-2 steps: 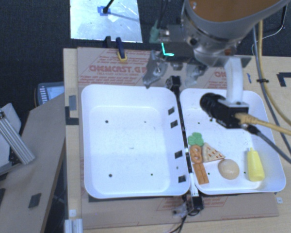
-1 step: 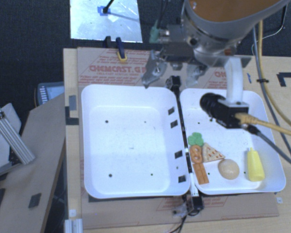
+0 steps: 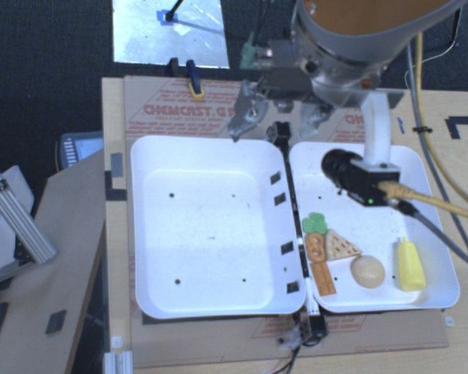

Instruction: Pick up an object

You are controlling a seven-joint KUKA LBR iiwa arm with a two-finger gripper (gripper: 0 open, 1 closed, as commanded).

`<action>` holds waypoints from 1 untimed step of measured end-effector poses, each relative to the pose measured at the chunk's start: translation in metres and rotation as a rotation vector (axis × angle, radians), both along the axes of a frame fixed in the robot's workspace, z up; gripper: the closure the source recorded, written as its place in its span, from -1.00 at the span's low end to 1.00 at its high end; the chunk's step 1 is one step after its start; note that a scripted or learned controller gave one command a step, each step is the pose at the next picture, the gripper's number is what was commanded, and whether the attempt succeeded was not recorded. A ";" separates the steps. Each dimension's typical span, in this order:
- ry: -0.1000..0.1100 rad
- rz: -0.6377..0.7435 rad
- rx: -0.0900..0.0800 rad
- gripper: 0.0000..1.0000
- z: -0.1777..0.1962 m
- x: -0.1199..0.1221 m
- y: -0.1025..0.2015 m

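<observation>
My jaws hung spread, nothing between them, at twelve o'clock over the bins' shared rim. Green piece (image 3: 315, 223), tan wedge (image 3: 342, 245), round bun (image 3: 367, 271) and yellow bottle (image 3: 409, 264) sat around six o'clock in the right bin (image 3: 418, 163).

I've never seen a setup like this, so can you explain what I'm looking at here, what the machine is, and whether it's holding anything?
One camera, fixed above a bench, looks down at a slant. The big grey and orange shape at the top is a robot arm. Its gripper has two metal fingers, spread open above the far edge of two shallow white bins, with nothing between them. The left bin and the right bin sit side by side. Small things lie near the right bin's front: a green piece, a pretzel shape, a triangular slice, an orange strip, a beige round piece and a yellow bottle.
</observation>
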State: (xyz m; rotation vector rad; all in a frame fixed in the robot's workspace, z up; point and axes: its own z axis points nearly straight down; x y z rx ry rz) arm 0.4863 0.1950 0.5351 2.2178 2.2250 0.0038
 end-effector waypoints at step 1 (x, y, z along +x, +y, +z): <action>0.000 0.000 0.000 -1.00 0.000 0.000 0.000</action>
